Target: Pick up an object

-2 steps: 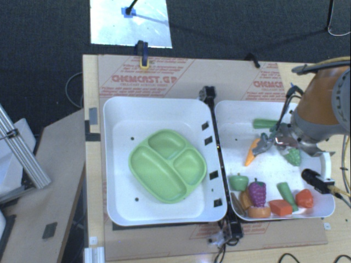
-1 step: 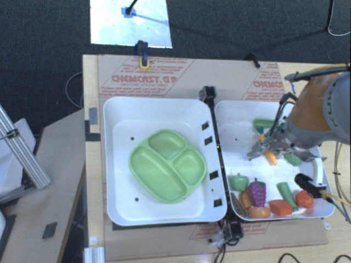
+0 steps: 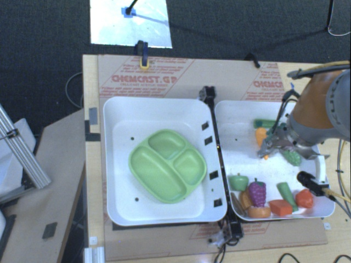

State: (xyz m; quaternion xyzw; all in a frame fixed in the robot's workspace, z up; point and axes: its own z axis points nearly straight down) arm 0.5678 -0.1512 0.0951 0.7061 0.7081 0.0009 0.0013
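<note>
My gripper (image 3: 267, 148) hangs low over the back half of the right bin (image 3: 237, 126). Right beside it, to the left, lies an orange carrot (image 3: 261, 136) with a green top (image 3: 265, 123). A green cucumber (image 3: 292, 157) lies just right of the gripper, partly under the wrist. Along the bin's front edge sit a green pepper piece (image 3: 238, 181), purple grapes (image 3: 256, 192), a green pod (image 3: 286, 191), a red block (image 3: 280, 206) and a red tomato (image 3: 305, 199).
The left bin (image 3: 120, 119) holds a pale green divided plate (image 3: 167, 165). A black divider with clips (image 3: 213, 141) runs between the two bins. The arm's orange band (image 3: 318, 100) reaches in from the right over the right bin's far corner.
</note>
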